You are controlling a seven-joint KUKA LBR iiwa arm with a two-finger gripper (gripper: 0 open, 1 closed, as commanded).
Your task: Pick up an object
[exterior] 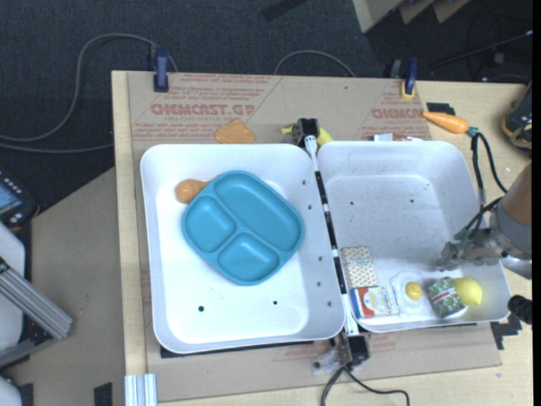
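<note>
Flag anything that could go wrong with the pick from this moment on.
1. The gripper sits above a tight cluster in the right bin's near corner: a yellow ball touches a green packet, so the fingers may catch both or nudge one away.
2. That cluster lies against the bin wall, leaving little room for a finger beside it.

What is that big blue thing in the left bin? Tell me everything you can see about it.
The blue tray is a divided plate that looks like smooth plastic, with rounded corners and three shallow compartments: one large and two smaller. It lies flat and right side up, turned at an angle, on the floor of the left bin, toward the far side. Nothing sits in its compartments. An orange object pokes out at its far left corner, seemingly touching or partly tucked under the rim.
</note>
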